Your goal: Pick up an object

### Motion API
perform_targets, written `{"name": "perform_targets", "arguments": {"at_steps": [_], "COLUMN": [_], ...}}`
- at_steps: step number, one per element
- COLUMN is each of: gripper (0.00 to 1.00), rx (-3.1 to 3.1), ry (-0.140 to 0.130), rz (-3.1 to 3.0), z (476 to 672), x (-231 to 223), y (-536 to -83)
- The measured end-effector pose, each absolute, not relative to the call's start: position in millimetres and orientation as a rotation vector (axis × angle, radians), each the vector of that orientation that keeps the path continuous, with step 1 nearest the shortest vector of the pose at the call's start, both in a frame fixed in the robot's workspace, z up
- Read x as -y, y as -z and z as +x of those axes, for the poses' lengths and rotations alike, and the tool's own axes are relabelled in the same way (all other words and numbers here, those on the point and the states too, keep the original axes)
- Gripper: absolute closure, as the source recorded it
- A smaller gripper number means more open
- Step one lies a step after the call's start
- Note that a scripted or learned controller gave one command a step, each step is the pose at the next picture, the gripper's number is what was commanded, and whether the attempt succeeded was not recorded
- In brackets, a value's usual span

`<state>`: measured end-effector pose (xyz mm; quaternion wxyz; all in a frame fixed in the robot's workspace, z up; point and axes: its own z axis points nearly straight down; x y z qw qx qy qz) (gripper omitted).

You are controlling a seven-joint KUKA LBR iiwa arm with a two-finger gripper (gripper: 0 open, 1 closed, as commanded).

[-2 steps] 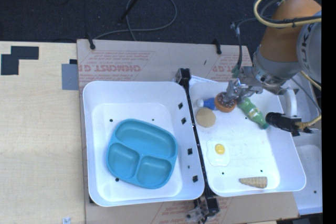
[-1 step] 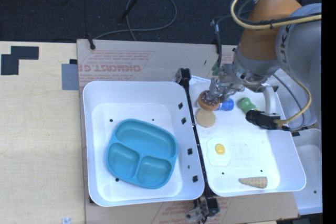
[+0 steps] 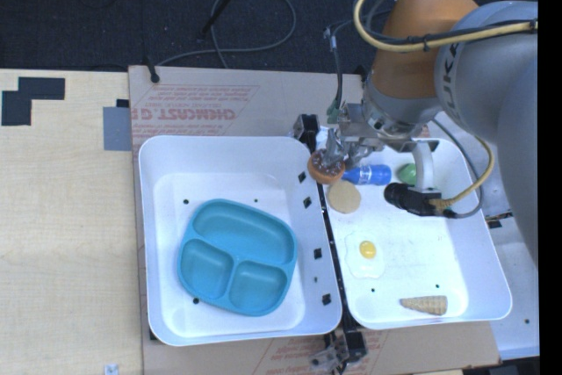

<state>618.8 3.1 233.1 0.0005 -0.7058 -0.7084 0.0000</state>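
The gripper point(image 3: 332, 159) hung over the far-left corner of the right bin point(image 3: 492, 277), fingers closed on a small brown doughnut point(image 3: 323, 170). Nearby lay a blue bottle point(image 3: 369, 176), tan disc point(image 3: 344, 198), fried egg point(image 3: 366, 254) and cone point(image 3: 425, 305). A blue divided plate point(image 3: 237, 256) sat in the left bin point(image 3: 167, 189).

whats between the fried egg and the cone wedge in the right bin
Nothing: in the camera view, bare white bin floor separates the fried egg from the cone wedge.

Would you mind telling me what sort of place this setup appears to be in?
Most likely a robotics lab bench. A grey arm reaches over two white bins holding toy food such as a fried egg, beside a blue divided plate, with loose cables on the dark floor behind.
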Motion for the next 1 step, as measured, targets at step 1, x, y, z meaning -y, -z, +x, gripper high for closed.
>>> {"name": "perform_targets", "arguments": {"at_steps": [1], "gripper": [1.00], "rx": [2.223], "ry": [-0.004], "rz": [-2.213], "z": [620.4], "x": [-58.5], "y": [-221.7]}}
